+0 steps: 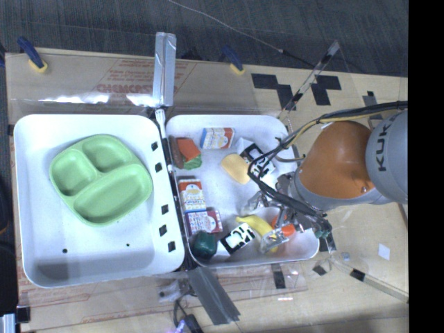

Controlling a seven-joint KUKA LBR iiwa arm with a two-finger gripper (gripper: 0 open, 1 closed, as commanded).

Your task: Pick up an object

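The tan bench [83, 75] is carrying two shallow white bins side by side, touching along their inner walls: the left bin [28, 186] and the right bin [229, 122]. Black square markings [277, 85] are showing on its far right part. Blue clamps [32, 54] are gripping its far edge, and a clear sheet [118, 92] is lying behind the bins.

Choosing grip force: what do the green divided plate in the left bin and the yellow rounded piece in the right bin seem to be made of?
The green three-compartment plate: probably moulded plastic, judging by its uniform colour, soft sheen and rounded ridges. The pale yellow rounded piece: smooth and matte, possibly plastic or foam; the view leaves it open.
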